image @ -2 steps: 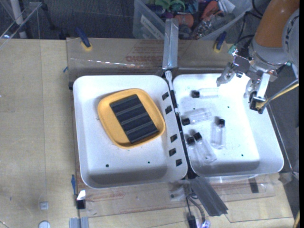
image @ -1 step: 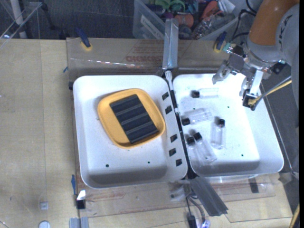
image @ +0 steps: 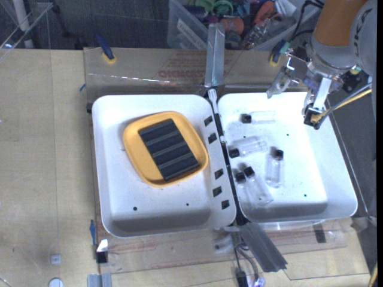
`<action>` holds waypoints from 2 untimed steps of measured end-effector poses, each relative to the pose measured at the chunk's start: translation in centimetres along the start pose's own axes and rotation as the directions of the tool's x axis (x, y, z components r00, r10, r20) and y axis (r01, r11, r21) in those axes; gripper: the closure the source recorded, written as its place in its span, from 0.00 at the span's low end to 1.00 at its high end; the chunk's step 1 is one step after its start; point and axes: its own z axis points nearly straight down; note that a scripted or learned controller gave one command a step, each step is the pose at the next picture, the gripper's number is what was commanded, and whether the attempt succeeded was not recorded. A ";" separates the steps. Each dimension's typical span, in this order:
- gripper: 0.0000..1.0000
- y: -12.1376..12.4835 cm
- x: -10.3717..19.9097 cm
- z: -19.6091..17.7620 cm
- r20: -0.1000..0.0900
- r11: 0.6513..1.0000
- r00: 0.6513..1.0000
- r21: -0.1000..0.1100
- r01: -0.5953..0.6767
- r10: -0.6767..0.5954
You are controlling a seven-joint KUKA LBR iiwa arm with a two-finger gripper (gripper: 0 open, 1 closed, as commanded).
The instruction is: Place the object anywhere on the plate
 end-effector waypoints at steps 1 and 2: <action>0.00 -1.4 2.4 -1.4 0.000 0.998 0.998 0.000 -0.067 0.067; 0.00 -1.7 2.9 -0.8 0.002 0.995 0.995 0.004 -0.099 0.099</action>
